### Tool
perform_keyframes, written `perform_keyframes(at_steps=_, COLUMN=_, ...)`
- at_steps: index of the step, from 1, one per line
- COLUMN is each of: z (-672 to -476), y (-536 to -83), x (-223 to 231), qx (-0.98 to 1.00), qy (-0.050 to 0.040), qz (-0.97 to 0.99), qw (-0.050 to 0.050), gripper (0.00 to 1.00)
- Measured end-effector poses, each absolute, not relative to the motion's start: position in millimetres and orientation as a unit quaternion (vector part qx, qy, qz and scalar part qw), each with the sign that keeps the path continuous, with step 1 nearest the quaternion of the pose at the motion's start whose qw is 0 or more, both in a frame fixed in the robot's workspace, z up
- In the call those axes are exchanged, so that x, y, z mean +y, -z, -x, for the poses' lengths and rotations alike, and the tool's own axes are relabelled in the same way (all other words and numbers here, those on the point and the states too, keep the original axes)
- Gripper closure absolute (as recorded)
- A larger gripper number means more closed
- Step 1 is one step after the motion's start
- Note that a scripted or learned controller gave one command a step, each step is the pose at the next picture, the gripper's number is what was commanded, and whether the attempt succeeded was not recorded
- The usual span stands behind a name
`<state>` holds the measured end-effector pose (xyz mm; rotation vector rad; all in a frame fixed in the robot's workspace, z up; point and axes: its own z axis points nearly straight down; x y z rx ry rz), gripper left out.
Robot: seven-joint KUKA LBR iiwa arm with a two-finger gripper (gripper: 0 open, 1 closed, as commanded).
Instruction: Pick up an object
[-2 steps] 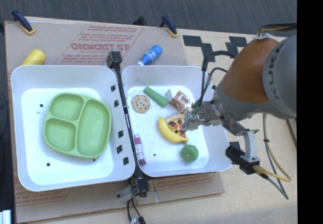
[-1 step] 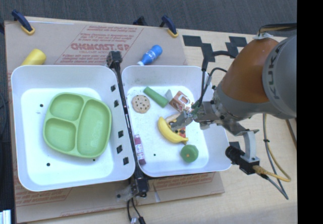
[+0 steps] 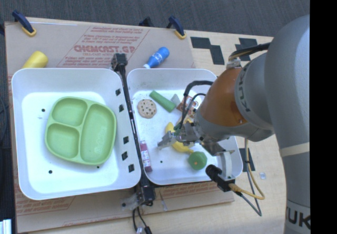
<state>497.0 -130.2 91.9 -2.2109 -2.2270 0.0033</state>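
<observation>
In the right bin (image 3: 158, 77) my gripper (image 3: 169, 139) is low, over a yellow banana-shaped toy (image 3: 181, 147) that pokes out on both sides of it. The wrist and orange band hide how the gripper meets the toy. A green round toy (image 3: 197, 161) lies just to the right of the gripper, near the bin's front. A brown cookie (image 3: 147, 108) and a green block (image 3: 163, 100) lie farther back in the same bin.
The left bin (image 3: 23, 96) holds a light-green divided plate (image 3: 80, 130). Behind the bins, on the cardboard, lie a blue bottle (image 3: 157, 57) and a yellow object (image 3: 36, 59). A thin dark marker (image 3: 145, 156) rests along the right bin's left wall.
</observation>
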Motion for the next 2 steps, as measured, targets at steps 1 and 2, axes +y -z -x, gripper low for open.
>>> perform_keyframes(at_steps=1, z=-497.0, y=-102, x=-130, qx=-0.711, qy=-0.0017, qz=0.703, qw=0.003, gripper=1.00)
perform_keyframes(at_steps=2, z=-476.8, y=-199, x=-155, qx=-0.709, qy=-0.0002, qz=0.706, qw=0.000, gripper=1.00)
